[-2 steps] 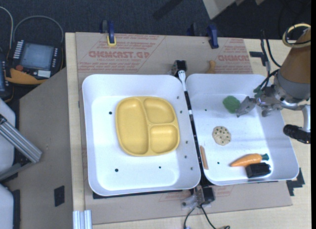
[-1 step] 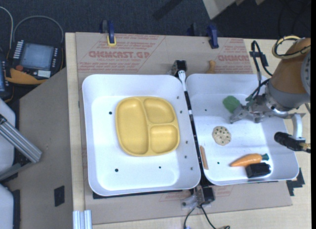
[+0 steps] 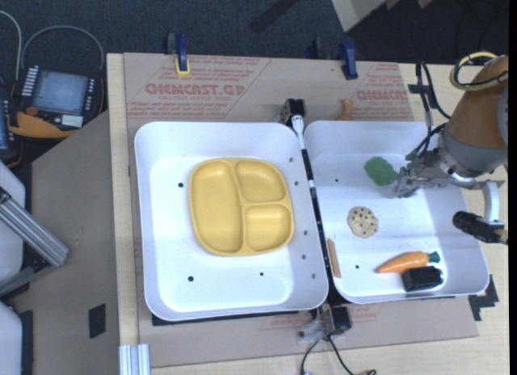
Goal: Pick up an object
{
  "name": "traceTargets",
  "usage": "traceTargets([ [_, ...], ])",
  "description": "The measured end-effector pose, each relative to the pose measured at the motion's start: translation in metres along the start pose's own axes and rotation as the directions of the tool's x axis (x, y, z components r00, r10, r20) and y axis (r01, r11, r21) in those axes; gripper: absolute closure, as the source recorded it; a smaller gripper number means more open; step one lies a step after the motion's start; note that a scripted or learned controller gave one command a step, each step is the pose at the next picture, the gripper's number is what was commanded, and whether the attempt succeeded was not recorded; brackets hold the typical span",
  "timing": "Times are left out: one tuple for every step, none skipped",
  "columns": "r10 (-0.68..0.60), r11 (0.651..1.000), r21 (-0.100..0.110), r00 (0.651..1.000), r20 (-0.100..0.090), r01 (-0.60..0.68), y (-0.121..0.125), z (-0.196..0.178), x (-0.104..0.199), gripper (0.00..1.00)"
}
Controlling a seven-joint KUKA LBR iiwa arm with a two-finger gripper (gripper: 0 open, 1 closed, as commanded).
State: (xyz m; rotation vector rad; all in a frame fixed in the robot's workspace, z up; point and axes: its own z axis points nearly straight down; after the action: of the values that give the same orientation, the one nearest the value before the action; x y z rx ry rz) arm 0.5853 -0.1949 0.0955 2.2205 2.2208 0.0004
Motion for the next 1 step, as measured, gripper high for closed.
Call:
traceTargets([
  [-0.001, 1.0, -0.005, 1.0, 0.001, 0.002, 0.0042, -0.0478, 0.0082, 1.0],
])
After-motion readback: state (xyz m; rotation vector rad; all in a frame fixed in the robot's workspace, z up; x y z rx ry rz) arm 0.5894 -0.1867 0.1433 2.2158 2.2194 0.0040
